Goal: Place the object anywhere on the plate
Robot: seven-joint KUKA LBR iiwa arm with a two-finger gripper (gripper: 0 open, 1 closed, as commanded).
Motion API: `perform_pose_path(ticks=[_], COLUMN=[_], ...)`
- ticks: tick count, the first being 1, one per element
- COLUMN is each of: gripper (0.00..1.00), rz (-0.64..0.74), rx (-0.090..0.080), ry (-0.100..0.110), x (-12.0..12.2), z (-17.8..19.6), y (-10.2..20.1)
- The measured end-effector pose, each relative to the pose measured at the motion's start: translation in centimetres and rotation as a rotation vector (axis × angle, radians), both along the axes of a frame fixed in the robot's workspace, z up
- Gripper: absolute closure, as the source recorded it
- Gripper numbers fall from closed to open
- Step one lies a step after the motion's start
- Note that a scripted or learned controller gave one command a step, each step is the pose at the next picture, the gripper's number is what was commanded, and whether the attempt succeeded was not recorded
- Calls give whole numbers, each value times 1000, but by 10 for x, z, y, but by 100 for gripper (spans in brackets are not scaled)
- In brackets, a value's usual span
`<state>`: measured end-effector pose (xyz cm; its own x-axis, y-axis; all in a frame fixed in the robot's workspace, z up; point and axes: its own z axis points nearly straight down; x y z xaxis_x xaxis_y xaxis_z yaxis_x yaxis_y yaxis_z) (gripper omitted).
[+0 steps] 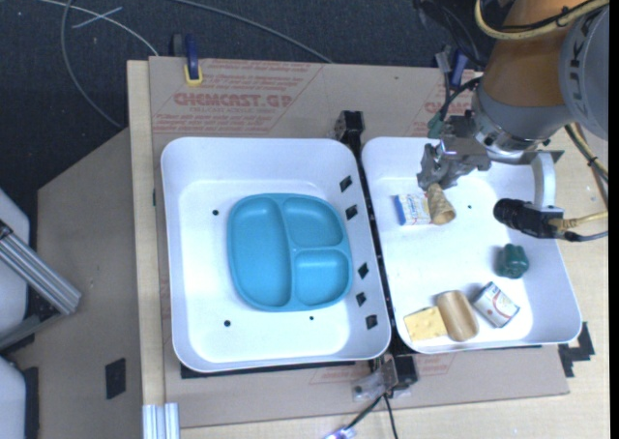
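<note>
- Plate: blue divided plate point(288, 251), three compartments, lying flat in the middle of the left bin point(193, 176).
- Hand: my hand point(440, 174) hangs over the right bin point(459, 258), right of the plate and level with its upper rim. I cannot tell whether it is spread or pressed together.
- Task thing: tan cork-shaped piece point(442, 205), right of the plate in the other bin, just under my hand. I cannot tell whether I grip it or it lies on the bin floor.
- Packet: small white and blue packet point(411, 209), between the plate and the cork-shaped piece, just beside the piece.
- Green lump: dark green lump point(512, 260), well right of the plate, level with its middle.
- Lower group: yellow block point(422, 325), tan cylinder point(457, 316) and white and red carton point(498, 305), in a row right of the plate's lower rim; block and cylinder touch.
- Worktop: pale worktop point(251, 89) with red print showing beyond the plate's bin.
</note>
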<state>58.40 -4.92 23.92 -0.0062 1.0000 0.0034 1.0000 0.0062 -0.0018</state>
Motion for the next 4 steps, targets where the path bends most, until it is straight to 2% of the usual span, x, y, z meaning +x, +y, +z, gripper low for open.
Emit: perform_pose_path(ticks=[2, 3, 4], gripper=[100, 100, 100], rz=[0, -1, -2], rx=[0, -1, -2], ry=[3, 4, -2], x=[-30, -33, -22], z=[1, -18, -20], y=[106, 154, 185])
